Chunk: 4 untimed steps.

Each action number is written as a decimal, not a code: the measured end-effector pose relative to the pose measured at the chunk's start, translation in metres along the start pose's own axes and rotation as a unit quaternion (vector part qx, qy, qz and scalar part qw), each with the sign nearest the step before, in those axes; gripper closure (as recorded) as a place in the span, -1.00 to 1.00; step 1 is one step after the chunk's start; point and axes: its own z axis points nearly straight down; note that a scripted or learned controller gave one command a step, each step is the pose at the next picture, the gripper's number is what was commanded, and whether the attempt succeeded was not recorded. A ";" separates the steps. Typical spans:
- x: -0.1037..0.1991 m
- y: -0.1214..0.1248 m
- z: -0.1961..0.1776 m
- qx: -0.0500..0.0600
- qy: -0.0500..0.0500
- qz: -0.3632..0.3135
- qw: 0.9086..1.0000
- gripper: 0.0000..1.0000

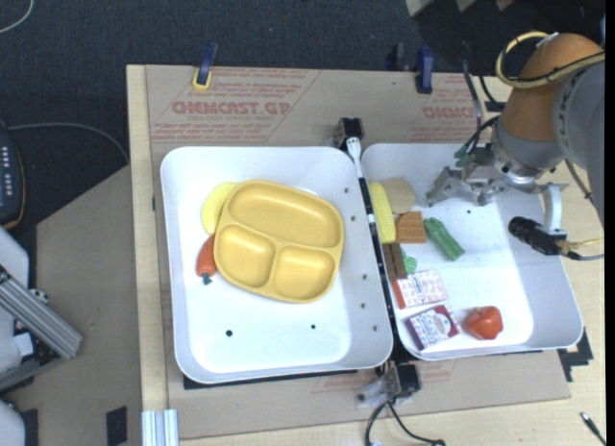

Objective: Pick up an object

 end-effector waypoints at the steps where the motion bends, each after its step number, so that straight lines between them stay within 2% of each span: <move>1: 0.000 0.002 -0.014 -0.003 -0.001 0.000 1.000 1.00; 3: 0.018 0.000 -0.121 -0.006 -0.002 0.000 1.000 1.00; 4: 0.018 0.001 -0.145 -0.005 -0.001 0.000 1.000 1.00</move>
